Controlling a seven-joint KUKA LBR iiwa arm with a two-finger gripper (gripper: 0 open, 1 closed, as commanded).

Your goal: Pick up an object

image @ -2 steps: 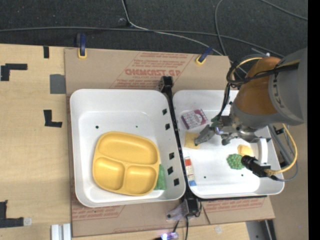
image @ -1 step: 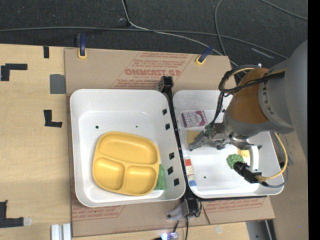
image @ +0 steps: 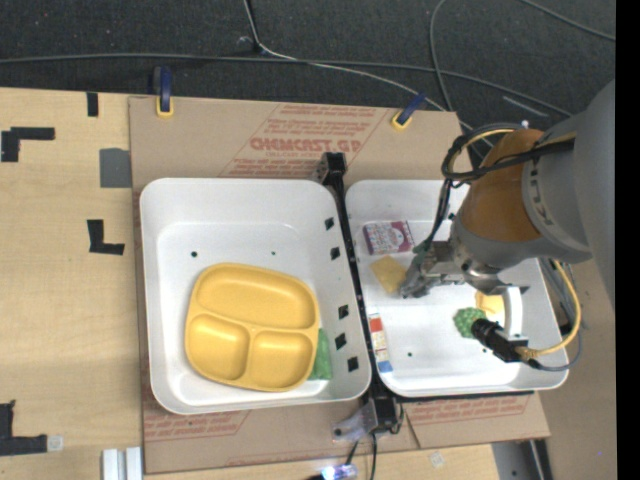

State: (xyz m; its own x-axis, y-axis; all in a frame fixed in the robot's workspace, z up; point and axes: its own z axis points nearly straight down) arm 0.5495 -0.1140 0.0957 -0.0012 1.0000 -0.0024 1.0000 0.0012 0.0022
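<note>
My gripper (image: 418,278) is down inside the right bin (image: 440,373), under the orange wrist band, its fingertips at the right edge of a pale yellow flat piece (image: 386,272). Just behind that lies a small purple and white packet (image: 386,236). A green leafy toy (image: 468,321) sits to the right of the gripper, with a pale yellow item (image: 490,303) partly hidden by the arm beside it. A thin white and red item (image: 377,336) lies along the bin's left wall. Nothing shows between the fingers.
The left bin (image: 160,208) holds a yellow three-compartment tray (image: 252,325) with a green item (image: 322,356) wedged at its right side. A black divider clip (image: 333,168) sits between the bins. Cables loop above and beside the arm.
</note>
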